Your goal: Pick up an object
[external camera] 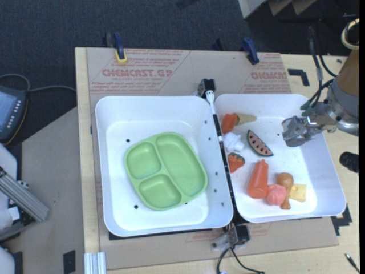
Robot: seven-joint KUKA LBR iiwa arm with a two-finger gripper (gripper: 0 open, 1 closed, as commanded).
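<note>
Grey metal end effector [293, 131] hovers over the right shallow white bin [333, 176], beside the watermelon slice toy [259, 143] — probably lining up; can't tell its opening.

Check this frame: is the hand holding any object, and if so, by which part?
Nothing visible is held. The hand hovers over the right bin, apart from the watermelon slice and the other toys.

Even, bright overhead light washes my two white bins [108, 153] nearly flat, with soft shadows under their rims. My gripper [293, 131] looks slightly blurred; the dark floor [57, 16] stays dim.
</note>
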